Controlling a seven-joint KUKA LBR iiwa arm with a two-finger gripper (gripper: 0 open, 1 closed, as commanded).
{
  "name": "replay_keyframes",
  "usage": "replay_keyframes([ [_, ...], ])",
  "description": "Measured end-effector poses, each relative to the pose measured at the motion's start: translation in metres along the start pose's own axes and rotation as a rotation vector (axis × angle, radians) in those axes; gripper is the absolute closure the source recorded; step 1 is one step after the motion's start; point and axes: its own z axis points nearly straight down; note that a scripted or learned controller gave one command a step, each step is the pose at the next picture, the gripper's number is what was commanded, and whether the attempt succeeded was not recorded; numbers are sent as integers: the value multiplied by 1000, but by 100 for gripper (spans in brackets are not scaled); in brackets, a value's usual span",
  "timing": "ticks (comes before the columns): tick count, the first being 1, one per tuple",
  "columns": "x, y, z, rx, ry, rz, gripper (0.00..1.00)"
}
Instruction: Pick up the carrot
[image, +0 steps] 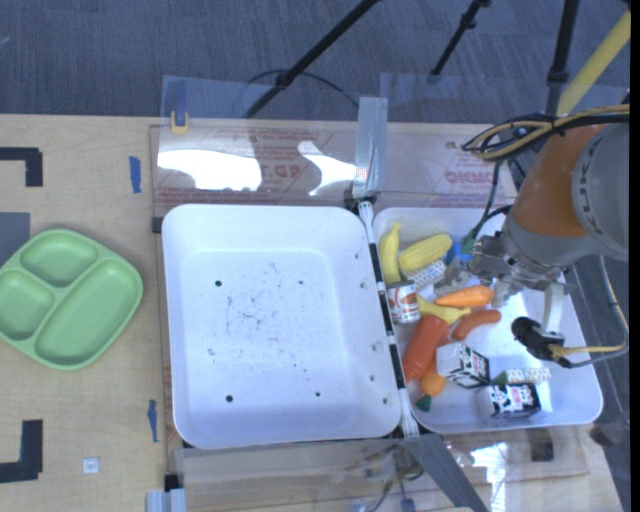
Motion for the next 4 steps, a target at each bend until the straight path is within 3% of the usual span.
replay_keyframes([
  [1,8,-10,24,-15,-1,-103,0],
  [2,-42,-5,0,0,0,-44,0],
  [3,-6,-27,28,-3,0,-139,0],
  [4,-72,-27,-31,0,-1,-165,0],
])
